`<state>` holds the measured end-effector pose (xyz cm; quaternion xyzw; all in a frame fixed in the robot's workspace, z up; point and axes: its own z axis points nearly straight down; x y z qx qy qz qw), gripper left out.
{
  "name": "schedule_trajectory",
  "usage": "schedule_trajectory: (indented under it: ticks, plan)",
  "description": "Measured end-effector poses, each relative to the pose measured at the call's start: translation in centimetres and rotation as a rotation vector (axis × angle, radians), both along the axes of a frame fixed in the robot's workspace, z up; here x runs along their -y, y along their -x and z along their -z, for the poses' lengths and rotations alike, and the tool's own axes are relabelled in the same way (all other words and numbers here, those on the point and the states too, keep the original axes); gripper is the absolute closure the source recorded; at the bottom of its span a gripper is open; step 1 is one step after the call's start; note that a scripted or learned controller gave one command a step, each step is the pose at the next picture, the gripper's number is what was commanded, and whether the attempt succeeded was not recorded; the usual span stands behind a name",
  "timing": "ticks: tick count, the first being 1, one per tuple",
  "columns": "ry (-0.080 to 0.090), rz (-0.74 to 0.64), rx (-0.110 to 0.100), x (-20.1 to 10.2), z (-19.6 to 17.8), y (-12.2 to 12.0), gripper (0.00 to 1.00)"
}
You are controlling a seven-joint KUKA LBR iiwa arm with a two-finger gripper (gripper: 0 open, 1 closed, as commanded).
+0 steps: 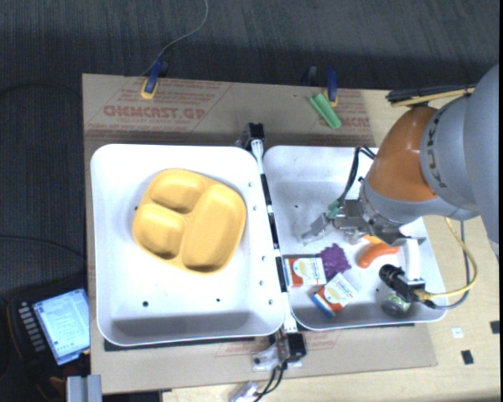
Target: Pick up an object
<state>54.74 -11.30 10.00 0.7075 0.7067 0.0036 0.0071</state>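
Nothing lifted yet, by the look. Tool (342,218) is low in the right bin (306,164), just above the purple item (335,258) w/ orange piece (375,252) beside; grip state can't be told. Grasp & lift remain.

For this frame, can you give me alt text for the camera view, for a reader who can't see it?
A grey arm with an orange band reaches into the right bin, its gripper over small items: a purple piece, an orange object, small packets. The left bin holds a yellow molded tray.
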Motion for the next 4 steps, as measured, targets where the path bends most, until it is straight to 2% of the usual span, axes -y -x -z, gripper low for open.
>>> schedule_trajectory:
  ticks: [1,2,3,4]
  plan:
    - [-0.001,-0.001,0.0,0.3,1.1,5.9,0.0]
    - [-0.001,0.0,0.002,0.4,0.0,5.8,1.0]
    - [-0.001,0.0,0.001,0.4,0.0,5.8,0.0]
    - [-0.001,0.0,0.002,0.4,-0.9,5.7,1.0]
